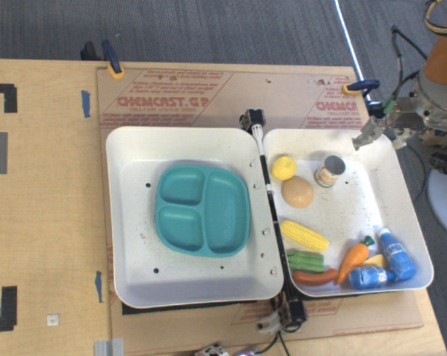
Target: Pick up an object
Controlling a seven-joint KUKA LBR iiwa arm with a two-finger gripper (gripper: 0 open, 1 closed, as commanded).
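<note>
Above the far right corner of the right bin [423, 254], the gripper [368, 137] hangs just past the rim, with the arm [438, 65] and its orange band behind it at the view's right edge. Whether its fingers are spread or closed cannot be told from this angle, and nothing shows between them.

Every candidate lies toward the view's lower left of the gripper, inside the right bin. Nearest is a small metal can [329, 170], lying on its side just inside the far wall. Beside it sit a yellow lemon [284, 167] and a tan round fruit [298, 193], close together near the divider where the two bins meet. Farther toward the near edge lies a corn cob [305, 236], its long axis running from upper left to lower right. The near corner is crowded: a green vegetable [305, 260], a red pepper [315, 277], a carrot [353, 261] tilted on a diagonal, and two blue bottles [382, 264] packed together against the wall.

The left bin [127, 221] holds a teal divided plate [204, 208].

Judging by position, the can looks the shortest reach, with bare floor on its right side giving room for the fingers. The near-corner cluster leaves little space between things and sits tight to the rim, so a grasp there would likely bump neighbours.
</note>
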